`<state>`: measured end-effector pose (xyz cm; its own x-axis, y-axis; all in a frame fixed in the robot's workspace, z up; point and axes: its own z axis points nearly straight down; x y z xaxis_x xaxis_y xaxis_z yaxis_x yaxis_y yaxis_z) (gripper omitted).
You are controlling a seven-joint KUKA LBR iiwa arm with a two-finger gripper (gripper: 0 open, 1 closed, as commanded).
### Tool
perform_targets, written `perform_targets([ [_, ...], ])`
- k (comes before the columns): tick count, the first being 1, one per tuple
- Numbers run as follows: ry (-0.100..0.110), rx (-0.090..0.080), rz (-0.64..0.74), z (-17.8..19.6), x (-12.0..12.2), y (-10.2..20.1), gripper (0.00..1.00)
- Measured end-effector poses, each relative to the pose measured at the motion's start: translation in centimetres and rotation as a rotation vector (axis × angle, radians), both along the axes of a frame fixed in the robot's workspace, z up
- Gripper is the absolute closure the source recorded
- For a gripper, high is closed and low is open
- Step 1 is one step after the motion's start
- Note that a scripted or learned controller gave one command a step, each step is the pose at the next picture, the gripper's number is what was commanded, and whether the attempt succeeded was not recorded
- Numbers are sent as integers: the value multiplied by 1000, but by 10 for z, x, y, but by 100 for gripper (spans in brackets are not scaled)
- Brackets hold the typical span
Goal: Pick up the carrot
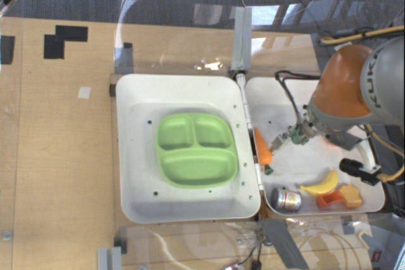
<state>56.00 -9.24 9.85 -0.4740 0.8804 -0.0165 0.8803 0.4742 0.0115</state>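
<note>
- Carrot: a short orange cone with a dark green tip at its lower end, smooth like plastic. It lies in the right bin, close against the left wall, with the pointed green end toward the near side.
- Gripper: small metal fingers reach toward the carrot from the right and stop just beside it. Nothing sits between them. They are too small and blurred, so I cannot tell if they are spread or pressed together.
- Arm: round grey body with a glossy orange band, coming over the right bin; black cables run along it.
- Left bin: shallow, white, with rounded corners. It holds a light green plate with three compartments, matte plastic.
- Near edge of the right bin: a shiny metal can lying on its side, a curved yellow banana, and orange blocks beside it.
- Bench: pale wood surface with black square marks at the far left.
</note>
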Motion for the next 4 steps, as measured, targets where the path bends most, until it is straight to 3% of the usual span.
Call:
perform_targets([
  [1, -7, -4, 302, -5, -11, -7, 0],
  [2, -7, -14, 779, -5, -46, 3, 0],
  [3, -3, -16, 590, -5, -52, 1, 0],
  [4, 1, -2, 133, -6, -68, -8, 0],
])
